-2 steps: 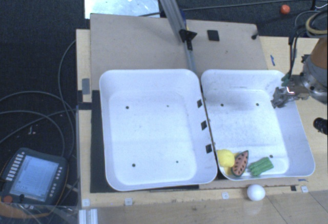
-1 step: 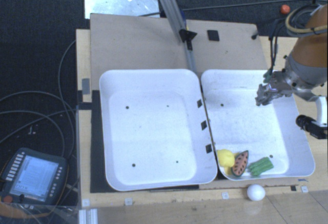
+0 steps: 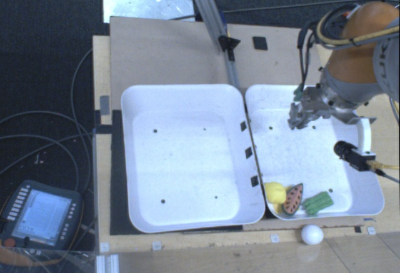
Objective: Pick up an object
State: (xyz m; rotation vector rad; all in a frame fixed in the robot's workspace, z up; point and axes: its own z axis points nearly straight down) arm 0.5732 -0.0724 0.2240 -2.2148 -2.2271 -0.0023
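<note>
While the gripper [image 3: 302, 117], state impossible to tell, hovers, the yellow round toy [image 3: 274, 192], striped slice-shaped toy [image 3: 292, 199] and green ridged toy [image 3: 317, 202] huddle well below it.

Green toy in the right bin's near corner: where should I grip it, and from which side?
Probably across the middle of the green toy, coming straight down from above. It lies flat and elongated, slanting up to the right, so its narrow width suits a pinch. The watermelon slice sits close on its left and the right bin wall curves nearby, so side approaches look cramped.
</note>
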